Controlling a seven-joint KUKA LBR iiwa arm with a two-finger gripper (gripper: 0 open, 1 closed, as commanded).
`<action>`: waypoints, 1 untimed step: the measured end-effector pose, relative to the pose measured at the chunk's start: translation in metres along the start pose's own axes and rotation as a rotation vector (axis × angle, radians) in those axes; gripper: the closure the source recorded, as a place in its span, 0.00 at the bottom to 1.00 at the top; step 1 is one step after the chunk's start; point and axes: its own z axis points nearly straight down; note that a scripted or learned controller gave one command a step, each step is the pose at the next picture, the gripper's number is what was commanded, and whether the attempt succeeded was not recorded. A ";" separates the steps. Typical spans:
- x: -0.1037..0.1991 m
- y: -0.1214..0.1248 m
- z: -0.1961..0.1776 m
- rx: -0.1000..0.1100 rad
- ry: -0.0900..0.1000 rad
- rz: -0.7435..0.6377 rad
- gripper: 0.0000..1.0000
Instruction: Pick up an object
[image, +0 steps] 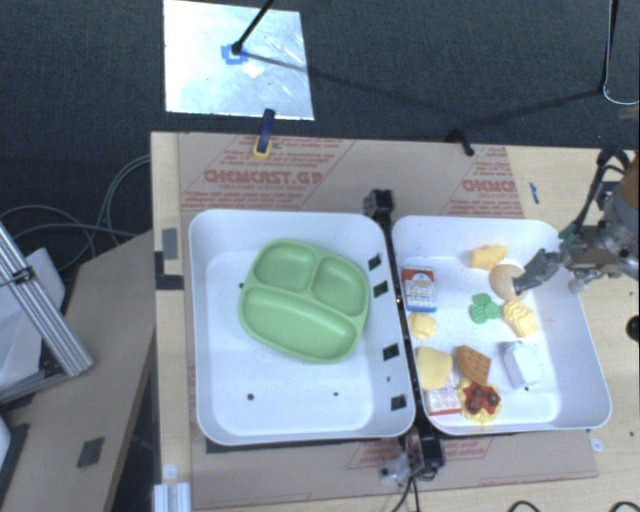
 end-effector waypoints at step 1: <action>0.000 0.002 -0.005 -0.010 -0.002 -0.003 0.00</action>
